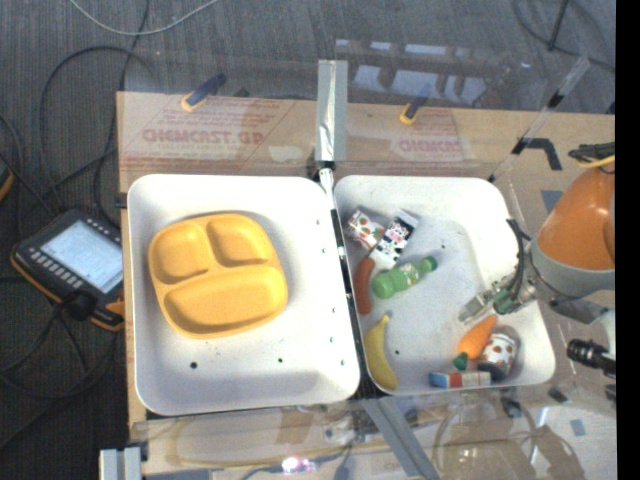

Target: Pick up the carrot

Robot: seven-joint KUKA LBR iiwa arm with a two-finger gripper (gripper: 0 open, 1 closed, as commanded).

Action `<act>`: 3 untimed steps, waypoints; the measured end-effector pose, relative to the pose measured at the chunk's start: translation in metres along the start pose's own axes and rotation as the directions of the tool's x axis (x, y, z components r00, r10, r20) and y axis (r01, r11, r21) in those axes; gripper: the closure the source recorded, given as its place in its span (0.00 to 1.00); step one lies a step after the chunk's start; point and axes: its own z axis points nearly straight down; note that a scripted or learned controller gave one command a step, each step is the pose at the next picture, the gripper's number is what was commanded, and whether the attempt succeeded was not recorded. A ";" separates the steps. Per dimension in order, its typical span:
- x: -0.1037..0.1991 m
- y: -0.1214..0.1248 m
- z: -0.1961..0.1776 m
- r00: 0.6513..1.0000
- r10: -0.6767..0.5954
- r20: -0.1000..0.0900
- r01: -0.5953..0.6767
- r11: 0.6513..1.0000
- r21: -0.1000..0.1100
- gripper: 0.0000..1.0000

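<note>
So far the carrot (478,335) lies on the floor of the right bin (470,196), toward the lower right of the frame, tilted with its green top pointing down and left and its orange tip pointing up and right. The gripper (497,299) hangs just above and beside that upper tip, its metal fingers close to the carrot. Whether they are spread or clenched I cannot tell, since the fingers are small and partly blurred against the bin wall. Nothing sits visibly between them, so I judge the grasp not yet made and the lift wholly left to do. What seems done is the approach: the arm (580,230), with its orange band at the right edge of the frame, has its wrist over the right bin's right side.

Counting the things: two white bins, side by side. The left bin (150,368) holds one yellow divided plate (218,273) with three compartments. The right bin holds one carrot, one banana (377,353) along its lower left, one green bottle (403,276) near the middle, one reddish sausage-like piece (364,271) just left of the bottle, two small printed boxes (380,232) at the upper left, one round patterned thing (500,351) touching or just beside the carrot's lower end, and one flat multicoloured bar (461,378) below the carrot. Outside the bins, one control pendant (70,263) rests at the left of the frame.
</note>
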 end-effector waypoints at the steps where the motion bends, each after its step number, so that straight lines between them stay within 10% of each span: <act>1: 0.000 0.000 0.000 1.000 0.000 0.000 0.000 1.000 0.000 0.00; 2: -0.014 0.016 0.010 0.964 -0.267 0.002 0.267 0.964 0.009 0.00; 3: 0.006 -0.005 0.007 0.989 0.148 -0.001 -0.148 0.989 -0.011 0.00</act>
